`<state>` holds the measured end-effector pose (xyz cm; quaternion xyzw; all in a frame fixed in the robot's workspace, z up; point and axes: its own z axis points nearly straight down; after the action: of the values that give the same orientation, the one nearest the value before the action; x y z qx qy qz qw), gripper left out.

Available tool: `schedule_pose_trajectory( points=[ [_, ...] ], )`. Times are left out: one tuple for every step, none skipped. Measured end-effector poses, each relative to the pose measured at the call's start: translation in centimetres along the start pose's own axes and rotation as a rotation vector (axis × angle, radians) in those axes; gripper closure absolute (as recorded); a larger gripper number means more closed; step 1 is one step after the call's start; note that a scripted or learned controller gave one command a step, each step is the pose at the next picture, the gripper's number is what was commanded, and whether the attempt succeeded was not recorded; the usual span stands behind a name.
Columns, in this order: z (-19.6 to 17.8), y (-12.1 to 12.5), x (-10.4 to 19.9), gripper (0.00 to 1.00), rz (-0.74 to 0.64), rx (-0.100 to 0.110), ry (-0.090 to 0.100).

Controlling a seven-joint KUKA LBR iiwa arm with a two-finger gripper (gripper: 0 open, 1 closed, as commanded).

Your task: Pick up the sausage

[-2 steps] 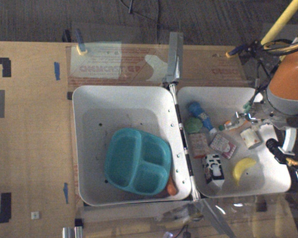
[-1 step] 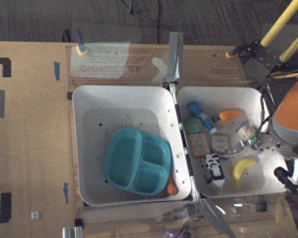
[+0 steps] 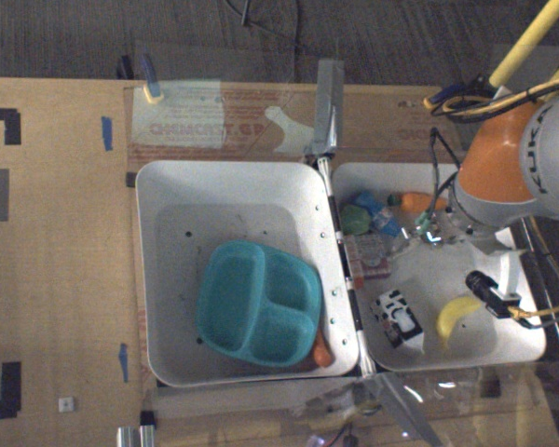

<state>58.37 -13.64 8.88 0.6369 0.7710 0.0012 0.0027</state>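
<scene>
A small orange-red, sausage-like piece (image 3: pixel 320 352) lies in the left bin (image 3: pixel 168 203), wedged at its front right corner against the teal divided plate (image 3: pixel 259 303). My gripper (image 3: pixel 428 231) hangs over the back of the right bin (image 3: pixel 526 343), under the orange-banded wrist. It is well to the right of that piece and apart from it. Just behind the gripper lies another orange item (image 3: pixel 415 200); from here I cannot say what it is.
The right bin also holds a green object (image 3: pixel 355 218), a blue item (image 3: pixel 367 199), a flat packet (image 3: pixel 367 254), a black-and-white box (image 3: pixel 398 317) and a yellow banana (image 3: pixel 455 316). A black cable plug (image 3: pixel 485 291) juts over the banana. A ridge separates the bins.
</scene>
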Motion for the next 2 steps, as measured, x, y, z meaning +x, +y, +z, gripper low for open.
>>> schedule_pose_trajectory(
  points=[
    [0.0, -1.7, 0.0, 0.00, -0.023, -0.003, -0.001],
    [-1.1, -1.6, -0.3, 1.00, -0.021, -0.009, -0.006]
  ],
)
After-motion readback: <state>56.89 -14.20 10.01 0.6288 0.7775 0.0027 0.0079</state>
